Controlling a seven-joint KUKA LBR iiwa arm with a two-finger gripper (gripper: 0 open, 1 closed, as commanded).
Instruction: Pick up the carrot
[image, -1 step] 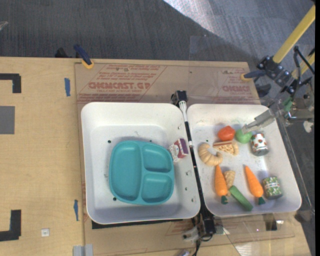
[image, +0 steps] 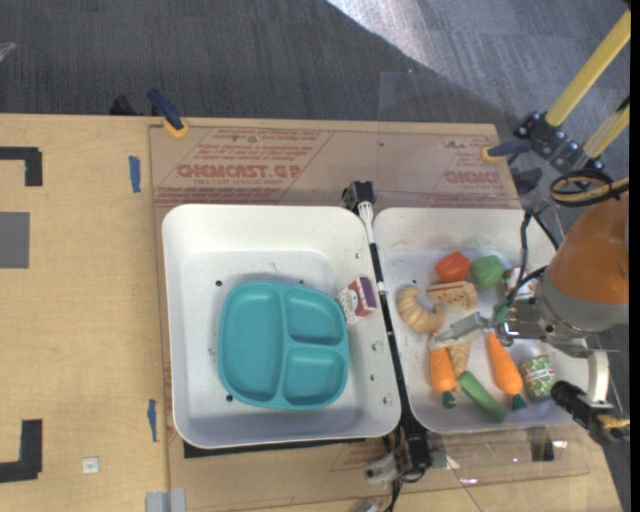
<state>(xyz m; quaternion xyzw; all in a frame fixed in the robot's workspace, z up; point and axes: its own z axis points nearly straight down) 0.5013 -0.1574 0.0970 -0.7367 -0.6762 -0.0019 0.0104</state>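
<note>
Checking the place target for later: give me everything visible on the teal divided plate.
The teal divided plate lies flat in the left bin, toward its front and roughly centred. It looks like smooth matte plastic, a rounded rectangle with three compartments: one long section on the left, two smaller ones stacked on the right. All three hold nothing. A small purple-and-white packet sits at its upper right corner, apparently touching or just off the rim.

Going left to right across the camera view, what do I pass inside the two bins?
Teal divided plate → small purple-and-white packet → croissant → short carrot → long carrot, with the gripper just above it → speckled green piece.
</note>
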